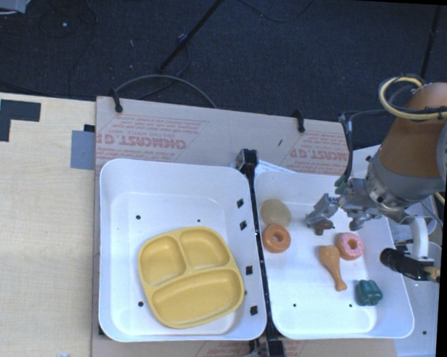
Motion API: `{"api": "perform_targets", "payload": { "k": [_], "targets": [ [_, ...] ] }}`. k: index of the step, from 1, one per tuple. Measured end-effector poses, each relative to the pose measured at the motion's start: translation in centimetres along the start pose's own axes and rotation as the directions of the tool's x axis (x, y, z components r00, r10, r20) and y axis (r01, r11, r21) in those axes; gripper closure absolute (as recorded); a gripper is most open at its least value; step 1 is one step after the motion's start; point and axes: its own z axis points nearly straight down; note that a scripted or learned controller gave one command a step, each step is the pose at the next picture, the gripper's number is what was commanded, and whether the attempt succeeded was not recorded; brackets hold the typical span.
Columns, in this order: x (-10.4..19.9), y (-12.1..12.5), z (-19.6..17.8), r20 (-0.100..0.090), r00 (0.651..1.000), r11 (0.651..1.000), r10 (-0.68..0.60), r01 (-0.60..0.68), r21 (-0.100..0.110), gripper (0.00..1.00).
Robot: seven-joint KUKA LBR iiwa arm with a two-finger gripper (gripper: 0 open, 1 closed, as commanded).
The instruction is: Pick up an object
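The fingers (324, 217) hang low over the upper middle of the right bin (396, 331), dark grey and splayed apart, with nothing between them; they are released, and the bin floor shows in the gap. Just right of and below them lies a pink frosted donut (349, 245), close but not gripped; touching its lower left edge is a tan drumstick-shaped toy (332, 263), its thin end pointing down and right. To the left of the fingers a pale round beige piece (276, 212) rests near the divider, and an orange donut (276, 239) sits just below it, touching or nearly so. Well below and right, a dark green pepper-like toy (367, 292) lies alone near the bin's lower right corner. Behind the fingers the grey wrist (391, 189) rises to the orange band (413, 141) of the arm, coming in from the right, with a yellowish cable looped above it. The left bin (118, 205) holds a yellow three-compartment plate (192, 277), set at a slant in its lower half. Both bins rest on a brown cardboard sheet (173, 136) on the bench (28, 237); dark floor lies beyond.
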Motion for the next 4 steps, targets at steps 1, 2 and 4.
{"api": "perform_targets", "payload": {
  "k": [1, 2, 4],
  "targets": [
    [0.0, 0.2, -0.7, 0.001, 1.0, 1.0, -0.002, 0.002, -0.012, 0.0],
    [0.1, -0.3, 3.8, 0.001, 1.0, 1.0, -0.001, 0.001, -0.008, 0.0],
    [0.1, -0.3, 11.5, 0.006, 1.0, 1.0, 0.0, 0.0, -0.026, 0.0]
  ]
}}
